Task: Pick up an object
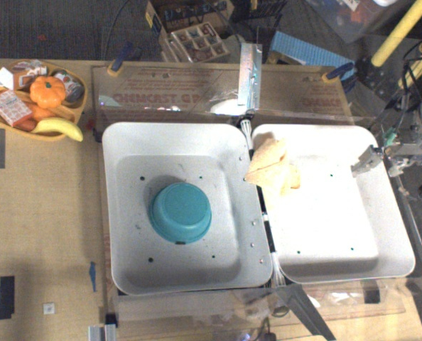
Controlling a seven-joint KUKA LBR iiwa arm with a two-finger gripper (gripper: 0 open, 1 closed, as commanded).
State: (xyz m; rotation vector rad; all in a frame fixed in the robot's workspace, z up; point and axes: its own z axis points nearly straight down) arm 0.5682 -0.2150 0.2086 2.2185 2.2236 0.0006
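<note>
Lying in left bin (126, 148), teal bowl (181, 212), gripper (371, 158) far right

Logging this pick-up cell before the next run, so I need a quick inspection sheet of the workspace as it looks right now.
Surface: two shallow white bins side by side, left bin and right bin, on a tan bench.
Job's things: teal bowl upside down in the left bin; pale yellow cloth-like object at the right bin's upper left, overlapping the divide between the bins.
Clutter: basket of toy food with a banana and a pumpkin, upper left on the bench.
Gripper: grey tool at the right bin's right rim, nothing visible between its fingers; open or shut unclear.
Cables: dark cables at upper right.
Surroundings: boxes and a blue pad behind the bench.
</note>
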